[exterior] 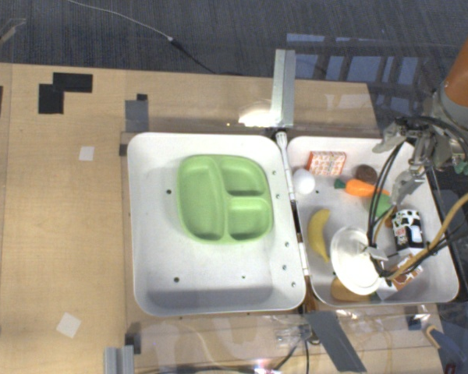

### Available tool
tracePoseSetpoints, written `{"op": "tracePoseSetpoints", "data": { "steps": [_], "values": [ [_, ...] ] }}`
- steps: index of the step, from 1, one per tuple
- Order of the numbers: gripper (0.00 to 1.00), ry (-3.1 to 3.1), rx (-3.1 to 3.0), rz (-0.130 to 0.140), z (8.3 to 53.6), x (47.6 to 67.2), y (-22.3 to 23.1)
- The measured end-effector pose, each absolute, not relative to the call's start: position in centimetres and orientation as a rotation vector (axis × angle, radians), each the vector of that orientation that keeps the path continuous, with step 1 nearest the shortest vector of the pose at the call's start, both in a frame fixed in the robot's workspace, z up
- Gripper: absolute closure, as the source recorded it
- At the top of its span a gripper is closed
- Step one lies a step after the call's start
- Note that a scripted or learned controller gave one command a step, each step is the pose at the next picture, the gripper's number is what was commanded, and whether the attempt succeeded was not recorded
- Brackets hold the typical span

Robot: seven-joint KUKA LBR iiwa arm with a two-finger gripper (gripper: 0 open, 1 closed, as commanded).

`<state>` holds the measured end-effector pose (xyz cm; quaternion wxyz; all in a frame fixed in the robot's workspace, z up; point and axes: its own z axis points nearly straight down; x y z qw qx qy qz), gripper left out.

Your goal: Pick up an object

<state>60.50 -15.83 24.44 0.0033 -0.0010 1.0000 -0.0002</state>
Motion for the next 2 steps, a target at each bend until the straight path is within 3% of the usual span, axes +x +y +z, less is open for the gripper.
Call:
{"op": "tracePoseSetpoints", "data": {
  "steps": [1,2],
  "values": [
    [0.0,3.133,-0.091,0.0,10.5,60.2,-17.7],
    [0.0,3.123,0.048,-0.002,9.1,61.9,-9.8]
  ]
}}
